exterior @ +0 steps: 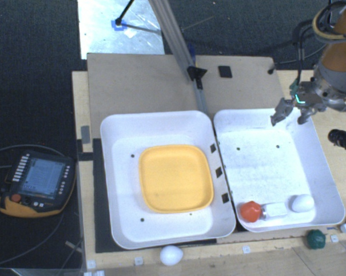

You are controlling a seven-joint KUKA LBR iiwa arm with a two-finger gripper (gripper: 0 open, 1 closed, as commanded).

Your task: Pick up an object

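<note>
Bench with two bins

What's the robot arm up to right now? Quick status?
Gripper open, holding nothing, above right bin's far edge. Orange ball, white egg at near edge. Nothing in between.

— Home or lab?
— Robotics lab: teach pendant lying far left of the gripper, cabled, beside a worktop bearing two white bins.
</note>
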